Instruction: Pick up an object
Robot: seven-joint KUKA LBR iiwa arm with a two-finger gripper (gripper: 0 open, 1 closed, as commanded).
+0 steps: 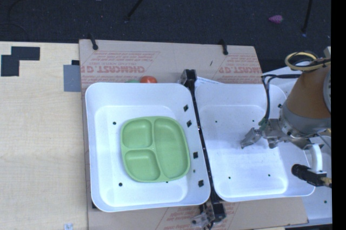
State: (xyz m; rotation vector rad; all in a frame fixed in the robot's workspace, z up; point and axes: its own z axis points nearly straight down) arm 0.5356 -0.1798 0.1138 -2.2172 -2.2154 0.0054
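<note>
Left of 2 bins (102, 191) holds 1 green plate (155, 149); fingers (250, 140) state unclear, over right bin.

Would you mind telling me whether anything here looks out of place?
One small orange-red round object lies outside the left white bin, behind its far rim on the cardboard. The green three-compartment plastic plate sits slightly askew inside that bin.

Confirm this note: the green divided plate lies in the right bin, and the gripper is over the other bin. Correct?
Not quite. The camera view shows the plate in the left bin, not the right. The gripper is over the other bin, the right one, as noted.
</note>
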